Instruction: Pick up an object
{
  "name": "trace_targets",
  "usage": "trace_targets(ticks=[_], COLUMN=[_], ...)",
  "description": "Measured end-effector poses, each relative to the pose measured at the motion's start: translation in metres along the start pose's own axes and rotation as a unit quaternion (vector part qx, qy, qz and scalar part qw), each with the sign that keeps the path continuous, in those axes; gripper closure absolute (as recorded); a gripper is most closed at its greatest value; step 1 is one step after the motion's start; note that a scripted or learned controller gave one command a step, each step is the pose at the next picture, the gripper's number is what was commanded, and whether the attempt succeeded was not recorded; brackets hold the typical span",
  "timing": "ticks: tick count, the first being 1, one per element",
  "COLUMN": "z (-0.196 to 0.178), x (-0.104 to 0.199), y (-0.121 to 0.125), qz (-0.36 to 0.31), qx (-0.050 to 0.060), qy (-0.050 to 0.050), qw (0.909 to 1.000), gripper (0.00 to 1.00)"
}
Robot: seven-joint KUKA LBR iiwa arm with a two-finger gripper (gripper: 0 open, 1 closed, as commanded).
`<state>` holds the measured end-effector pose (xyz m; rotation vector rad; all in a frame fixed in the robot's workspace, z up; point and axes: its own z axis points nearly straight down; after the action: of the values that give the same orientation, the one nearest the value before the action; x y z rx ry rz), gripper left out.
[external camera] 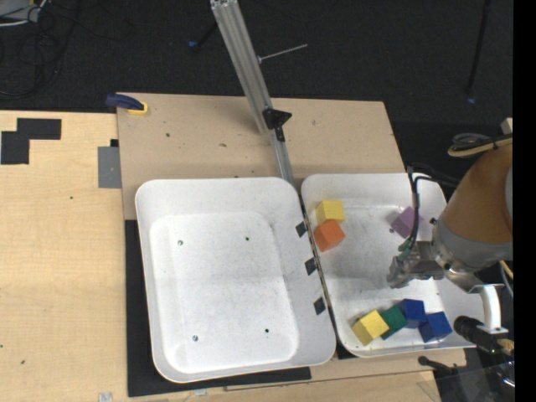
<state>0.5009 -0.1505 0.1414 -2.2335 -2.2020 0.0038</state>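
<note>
Arm in from the right of the frame, gripper low over the floor of the right bin. State of the fingers: cannot tell (too dark and blurred). Nothing seen between them. Purple block just above the gripper. Yellow block touching orange block at bin's left wall. Lower edge: yellow, green, two blue blocks clustered. Left bin alongside on the table.

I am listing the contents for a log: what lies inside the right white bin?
The right white bin holds yellow, orange, purple, green and blue blocks. The gripper covers some floor.
</note>
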Motion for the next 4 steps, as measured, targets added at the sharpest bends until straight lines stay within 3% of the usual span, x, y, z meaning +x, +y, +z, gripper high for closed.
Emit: trace_targets(ticks=[2,3,4], z=[-0.119,-0.138,-0.118], x=[-0.013,-0.014,0.034], y=[0.01,0.01,0.034], qz=[-0.007,-0.008,-0.009], qx=[-0.005,-0.002,0.0], qy=[-0.002,-0.001,0.0], qw=[1.0,1.0,1.0], gripper=[1.0,1.0,1.0])
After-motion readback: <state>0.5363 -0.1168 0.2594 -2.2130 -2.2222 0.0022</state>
